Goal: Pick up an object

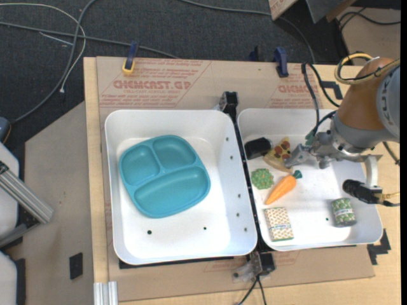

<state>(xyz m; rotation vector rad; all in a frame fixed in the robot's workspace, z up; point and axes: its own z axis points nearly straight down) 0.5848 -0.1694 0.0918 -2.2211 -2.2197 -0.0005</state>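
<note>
You see the two-finger gripper [300,164] low in the right white bin [362,234], above the orange toy carrot [281,189]. You cannot tell its grip state.

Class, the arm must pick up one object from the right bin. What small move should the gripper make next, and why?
Probably a short drop straight down. The gripper hovers in the right bin just above the carrot, near its leafy end, with the pizza slice close beside it, so a careful descent should reach the carrot alone.

Arm [372,100] cut off at right edge; pizza slice [280,154] partly hidden behind gripper [297,164].
</note>
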